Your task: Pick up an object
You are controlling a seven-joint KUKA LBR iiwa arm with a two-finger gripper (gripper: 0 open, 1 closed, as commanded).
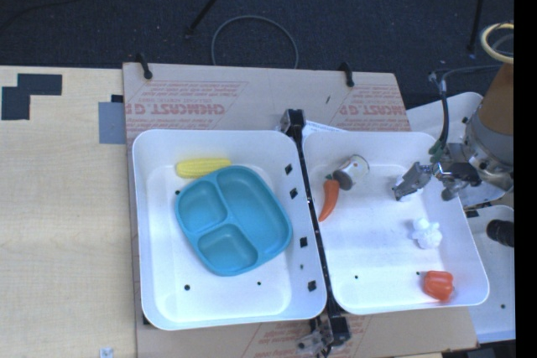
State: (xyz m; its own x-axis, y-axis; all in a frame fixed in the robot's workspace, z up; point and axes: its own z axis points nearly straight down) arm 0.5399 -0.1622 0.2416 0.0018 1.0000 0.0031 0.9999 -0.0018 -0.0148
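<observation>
Two white bins sit side by side on the table: the left bin (pixel 159 298) holds one blue divided plate (pixel 232 219) with one yellow corn cob (pixel 202 168) just beyond it, and the right bin (pixel 382 298) holds one carrot (pixel 329 197) touching a small metal cup (pixel 353 168), one white crumpled lump (pixel 427 234) and one orange pepper (pixel 438 284) near the front corner. The claw (pixel 414 179) hangs over the right bin's far right part, well apart from the carrot and above the white lump, nothing blocking it. Whether it is open or closed I cannot tell, and nothing shows in it.
</observation>
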